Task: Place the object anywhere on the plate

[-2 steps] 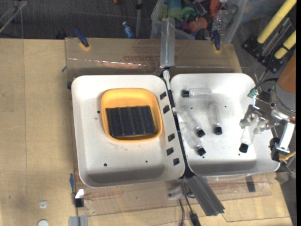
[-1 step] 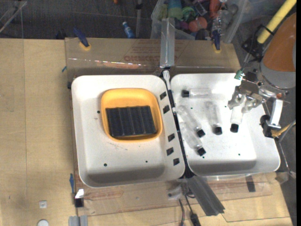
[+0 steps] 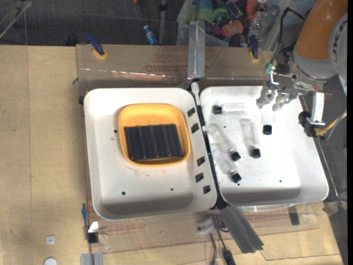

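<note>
**Gripper over right bin, plate in left bin**

The gripper (image 3: 274, 99) hangs at the upper right of the right bin (image 3: 287, 186), metal fingers (image 3: 266, 98) pointing down. The fingers look slightly parted with nothing visible between them; the exact gap is hard to tell, so jaw state: cannot tell. The arm (image 3: 322, 26), grey with an orange band, comes in from the right.

Clear vials (image 3: 231, 153) with black caps lie scattered on the right bin's floor: one near the top left, several in a cluster left of center, one black cap (image 3: 267, 130) just below the gripper. None touches the fingers.

The plate (image 3: 154, 115), yellow, sits in the left bin (image 3: 110, 197), with a dark ribbed insert (image 3: 153, 141) on it. No vial on the plate.

No readable labels on the vials; faint reddish print on the bench board behind the bins is too blurred to read.
</note>
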Available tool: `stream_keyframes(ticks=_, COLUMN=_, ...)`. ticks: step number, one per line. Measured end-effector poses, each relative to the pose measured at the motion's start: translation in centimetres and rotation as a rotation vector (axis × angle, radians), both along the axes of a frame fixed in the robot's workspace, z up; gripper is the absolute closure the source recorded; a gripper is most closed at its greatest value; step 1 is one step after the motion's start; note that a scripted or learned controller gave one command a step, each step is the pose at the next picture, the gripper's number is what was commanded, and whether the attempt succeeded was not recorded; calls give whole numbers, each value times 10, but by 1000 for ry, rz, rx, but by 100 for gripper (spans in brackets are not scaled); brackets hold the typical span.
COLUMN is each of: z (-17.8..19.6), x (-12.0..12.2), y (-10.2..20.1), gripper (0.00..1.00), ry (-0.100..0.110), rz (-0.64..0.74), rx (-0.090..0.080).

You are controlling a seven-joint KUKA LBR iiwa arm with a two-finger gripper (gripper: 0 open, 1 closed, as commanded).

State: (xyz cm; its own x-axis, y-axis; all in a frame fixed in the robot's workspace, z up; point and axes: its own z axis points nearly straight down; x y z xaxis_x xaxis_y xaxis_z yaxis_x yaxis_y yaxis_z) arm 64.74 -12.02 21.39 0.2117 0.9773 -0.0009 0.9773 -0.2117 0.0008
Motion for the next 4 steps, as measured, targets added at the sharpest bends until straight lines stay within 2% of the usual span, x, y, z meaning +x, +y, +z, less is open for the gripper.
stream_keyframes(ticks=1, z=9, x=20, y=11, gripper=100, ry=-1, rz=102, rx=-1)
stream_keyframes(ticks=3, z=50, x=20, y=28, gripper=100, ry=-3, rz=330, rx=-2)
stream_keyframes(ticks=4, z=56, x=20, y=40, gripper=100, ry=-3, rz=375, rx=-2)
